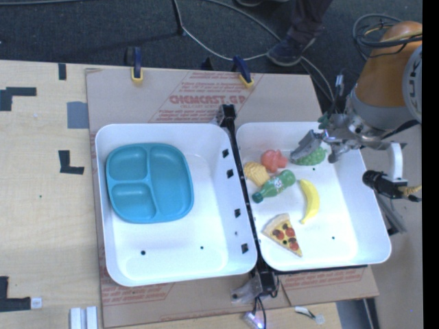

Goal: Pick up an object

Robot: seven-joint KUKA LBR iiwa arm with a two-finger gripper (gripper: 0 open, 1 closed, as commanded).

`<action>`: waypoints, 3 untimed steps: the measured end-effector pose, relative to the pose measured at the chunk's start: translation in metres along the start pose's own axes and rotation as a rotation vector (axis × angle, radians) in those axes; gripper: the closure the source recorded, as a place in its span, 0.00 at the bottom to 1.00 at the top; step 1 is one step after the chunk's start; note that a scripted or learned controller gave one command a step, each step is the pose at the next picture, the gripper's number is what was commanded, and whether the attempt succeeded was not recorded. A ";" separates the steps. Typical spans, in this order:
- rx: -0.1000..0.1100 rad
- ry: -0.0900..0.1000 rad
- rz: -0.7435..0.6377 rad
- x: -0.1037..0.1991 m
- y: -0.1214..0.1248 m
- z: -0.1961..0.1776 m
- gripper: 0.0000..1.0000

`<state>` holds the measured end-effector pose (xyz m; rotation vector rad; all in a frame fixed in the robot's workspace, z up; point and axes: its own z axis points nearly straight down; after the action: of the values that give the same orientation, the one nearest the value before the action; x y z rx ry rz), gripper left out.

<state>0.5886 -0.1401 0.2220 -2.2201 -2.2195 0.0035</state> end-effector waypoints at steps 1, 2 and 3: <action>0.006 0.001 -0.002 -0.014 0.070 0.144 0.00; -0.006 -0.001 0.000 -0.033 0.031 0.136 0.00; -0.007 -0.001 -0.001 -0.033 0.032 0.125 1.00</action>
<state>0.6199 -0.1730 0.0967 -2.2226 -2.2249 -0.0024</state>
